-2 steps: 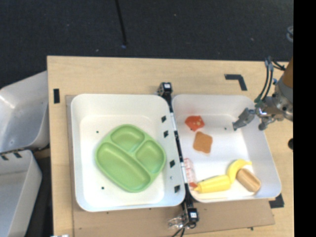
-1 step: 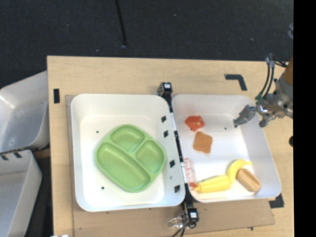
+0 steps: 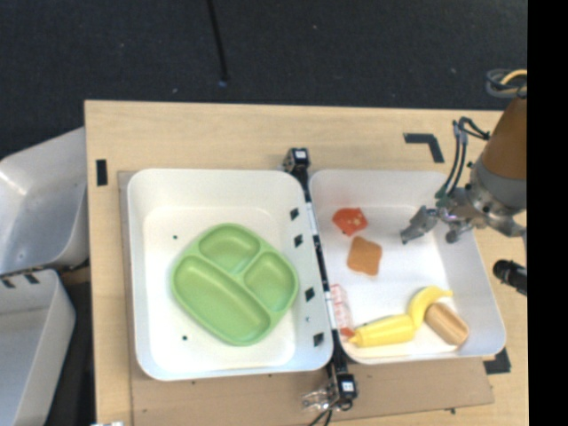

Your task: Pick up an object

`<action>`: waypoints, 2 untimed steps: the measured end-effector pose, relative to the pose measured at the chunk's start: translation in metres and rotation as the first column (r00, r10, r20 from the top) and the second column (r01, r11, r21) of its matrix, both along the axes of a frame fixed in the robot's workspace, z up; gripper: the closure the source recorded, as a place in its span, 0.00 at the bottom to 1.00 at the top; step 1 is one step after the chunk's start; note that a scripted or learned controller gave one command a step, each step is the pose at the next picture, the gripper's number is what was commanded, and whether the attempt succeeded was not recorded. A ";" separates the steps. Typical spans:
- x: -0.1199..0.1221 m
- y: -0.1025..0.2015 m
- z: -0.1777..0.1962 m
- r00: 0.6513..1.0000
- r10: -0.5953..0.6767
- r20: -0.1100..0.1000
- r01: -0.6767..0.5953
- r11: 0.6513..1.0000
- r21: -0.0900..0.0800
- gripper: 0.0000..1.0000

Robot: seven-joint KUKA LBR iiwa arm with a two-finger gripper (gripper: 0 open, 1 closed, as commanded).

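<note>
The gripper [image 3: 433,223] hangs over the far right part of the right bin [image 3: 390,185], and its two fingers stand apart with nothing between them. It is above bare floor of the bin, near the right wall, well apart from the things that lie there.

In the right bin there are four small things. A red piece [image 3: 350,220] lies near the far left corner, close to the wall between the bins. Just beside it, a little nearer the middle, lies a flat orange-brown piece [image 3: 365,256]. Along the near edge lies a yellow banana [image 3: 401,320], and a tan bread roll [image 3: 446,324] touches it close to the near right corner. The left bin [image 3: 142,264] carries a green divided plate [image 3: 234,282] in its middle.

Any of the four could be the thing to take. I judge them to be light toy food, stiff and rather smooth, so they may slip. The orange-brown piece is flat and low, and I think it is hard to pinch. The bread roll seems easier: the fingers can close across its short width. The banana curves, so a hold across its thick middle looks safest.
</note>
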State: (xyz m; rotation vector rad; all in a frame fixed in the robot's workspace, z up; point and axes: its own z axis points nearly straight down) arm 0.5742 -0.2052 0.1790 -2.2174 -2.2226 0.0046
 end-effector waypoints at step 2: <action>-0.010 -0.001 -0.079 1.000 -0.005 0.002 0.005 1.000 -0.001 0.00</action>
